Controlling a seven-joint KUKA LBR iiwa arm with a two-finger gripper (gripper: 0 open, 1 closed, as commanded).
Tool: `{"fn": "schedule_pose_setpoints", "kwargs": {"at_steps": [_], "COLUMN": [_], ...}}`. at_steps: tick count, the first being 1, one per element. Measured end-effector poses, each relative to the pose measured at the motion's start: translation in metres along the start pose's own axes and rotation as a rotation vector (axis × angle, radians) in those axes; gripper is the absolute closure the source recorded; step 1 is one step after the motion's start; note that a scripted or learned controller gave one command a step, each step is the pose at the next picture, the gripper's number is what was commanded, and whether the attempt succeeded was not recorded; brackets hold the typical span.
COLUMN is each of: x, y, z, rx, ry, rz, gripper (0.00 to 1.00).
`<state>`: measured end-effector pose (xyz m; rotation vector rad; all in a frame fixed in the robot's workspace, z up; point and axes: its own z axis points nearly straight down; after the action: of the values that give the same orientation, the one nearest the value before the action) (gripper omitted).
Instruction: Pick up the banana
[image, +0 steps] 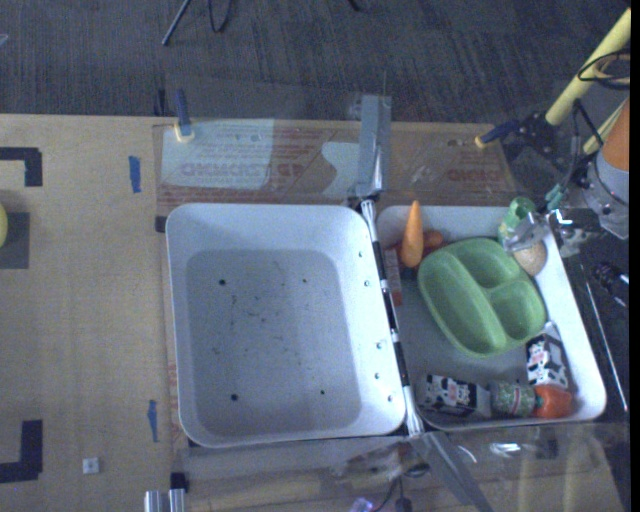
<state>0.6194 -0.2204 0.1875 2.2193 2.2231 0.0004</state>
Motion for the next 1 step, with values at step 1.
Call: {"fn": "schedule_pose_setpoints", "kwargs": {"at_steps": [1], "x": [0.0242], "y": [-0.0127], "z": [0.0821], "rx": [-0.019], "ry": [-0.007], "rz": [-0.021], "gripper": [0.00]}}
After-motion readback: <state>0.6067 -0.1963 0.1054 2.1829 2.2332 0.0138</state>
